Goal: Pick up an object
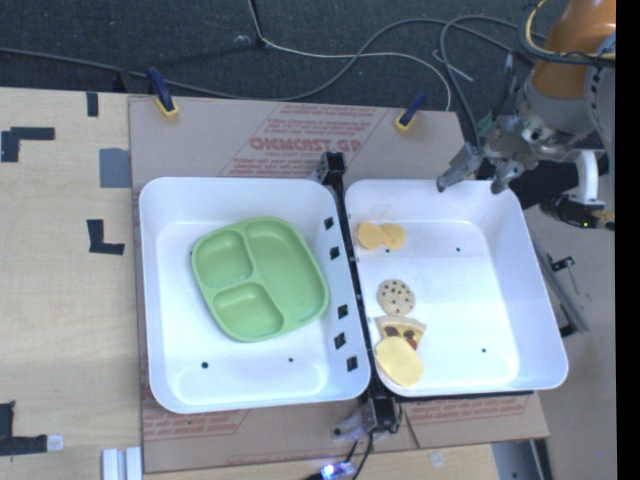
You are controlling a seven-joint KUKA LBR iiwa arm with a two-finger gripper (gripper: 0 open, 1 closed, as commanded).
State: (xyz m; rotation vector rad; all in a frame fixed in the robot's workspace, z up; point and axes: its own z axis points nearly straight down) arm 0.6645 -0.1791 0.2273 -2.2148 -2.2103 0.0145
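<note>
My gripper (472, 177) hangs over the far rim of the right bin (510, 298), near its back right corner. Its two fingers stand spread apart with nothing between them. In that bin, along its left side, lie a pale yellow chip-like piece (380, 236), a round chocolate-chip cookie (396, 295), a small tan wedge with red on it (400, 329) and a yellow oval piece (400, 364). All of these lie well to the near left of the gripper.
The left bin (180, 368) holds a green divided plate (259, 277). A black divider strip (342, 268) joins the two bins. Cables run across the dark floor behind the bench, and two clamps (163, 96) hold the cardboard sheet.
</note>
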